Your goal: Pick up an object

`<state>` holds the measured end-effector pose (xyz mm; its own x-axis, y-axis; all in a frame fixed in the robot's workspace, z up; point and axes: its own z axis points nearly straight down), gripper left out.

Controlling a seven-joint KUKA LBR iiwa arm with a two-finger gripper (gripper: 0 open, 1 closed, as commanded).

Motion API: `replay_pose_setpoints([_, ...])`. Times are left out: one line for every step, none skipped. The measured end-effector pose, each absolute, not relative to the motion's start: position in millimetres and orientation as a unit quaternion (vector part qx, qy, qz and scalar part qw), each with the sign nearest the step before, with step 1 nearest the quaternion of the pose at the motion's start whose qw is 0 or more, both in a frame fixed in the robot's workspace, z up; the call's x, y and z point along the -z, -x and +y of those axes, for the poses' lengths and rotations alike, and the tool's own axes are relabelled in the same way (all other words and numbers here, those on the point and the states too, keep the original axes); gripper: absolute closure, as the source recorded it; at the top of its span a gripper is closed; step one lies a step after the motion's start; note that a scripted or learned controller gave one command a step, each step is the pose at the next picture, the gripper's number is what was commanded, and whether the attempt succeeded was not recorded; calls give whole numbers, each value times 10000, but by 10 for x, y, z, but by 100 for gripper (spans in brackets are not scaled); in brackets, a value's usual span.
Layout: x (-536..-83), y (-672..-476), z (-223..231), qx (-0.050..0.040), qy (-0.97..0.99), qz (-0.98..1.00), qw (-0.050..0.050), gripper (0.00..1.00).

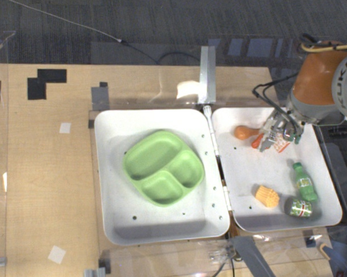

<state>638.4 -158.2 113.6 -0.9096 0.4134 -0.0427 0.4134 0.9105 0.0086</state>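
My gripper hangs low over the back of the right bin, below the arm's orange band, and it looks open with nothing between its fingers. Just to its left lies an orange, carrot-like toy whose red end reaches almost to the left finger. Toward the front right of this bin lie a green bottle and, below it, a green can on its side. A yellow corn piece rests to the left of the can.
The left bin holds a green divided plate, tilted at its middle. A metal divider post stands behind the seam between the bins. The wooden bench extends to the left.
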Motion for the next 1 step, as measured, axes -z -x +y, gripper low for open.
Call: replay_pose_setpoints([-1881, -6126, -747, -20, -3327, 9430, 51, 100])
